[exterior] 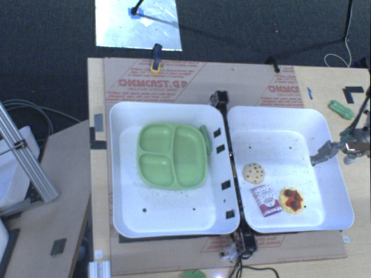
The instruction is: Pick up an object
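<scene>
Nearest the camera, a small purple box [265,200] and a fruit tart [291,200] are seen in the right bin [324,126], a cookie [253,172] just above. A green divided plate [173,156] is seen in the left bin [124,172]. The gripper [322,154] is poised over the right bin's right side, nothing held.

You see the gripper [320,155] at three o'clock over the right bin [324,123]; a cookie [253,172], small carton [265,200] and tart [291,200] lie at five o'clock.
</scene>
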Tool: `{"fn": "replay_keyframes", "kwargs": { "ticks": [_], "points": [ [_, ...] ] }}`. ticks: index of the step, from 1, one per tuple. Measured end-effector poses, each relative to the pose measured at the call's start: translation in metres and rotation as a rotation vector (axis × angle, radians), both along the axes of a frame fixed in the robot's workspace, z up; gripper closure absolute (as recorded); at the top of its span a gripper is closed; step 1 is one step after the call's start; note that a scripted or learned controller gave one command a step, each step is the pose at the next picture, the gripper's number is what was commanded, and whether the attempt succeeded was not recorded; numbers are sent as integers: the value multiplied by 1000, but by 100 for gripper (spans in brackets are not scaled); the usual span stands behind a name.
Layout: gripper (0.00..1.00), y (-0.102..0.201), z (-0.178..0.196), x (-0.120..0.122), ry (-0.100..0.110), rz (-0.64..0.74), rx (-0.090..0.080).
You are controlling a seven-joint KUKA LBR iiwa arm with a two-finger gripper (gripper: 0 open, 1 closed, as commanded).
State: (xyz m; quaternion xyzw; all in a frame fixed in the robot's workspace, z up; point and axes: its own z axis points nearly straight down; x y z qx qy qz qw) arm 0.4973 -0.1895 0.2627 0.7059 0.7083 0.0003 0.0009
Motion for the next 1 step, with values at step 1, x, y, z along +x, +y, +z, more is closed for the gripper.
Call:
{"fn": "replay_keyframes", "kwargs": {
  "ticks": [1],
  "points": [
    [0, 23, -159, -4, 12, -1, 6]
  ]
}}
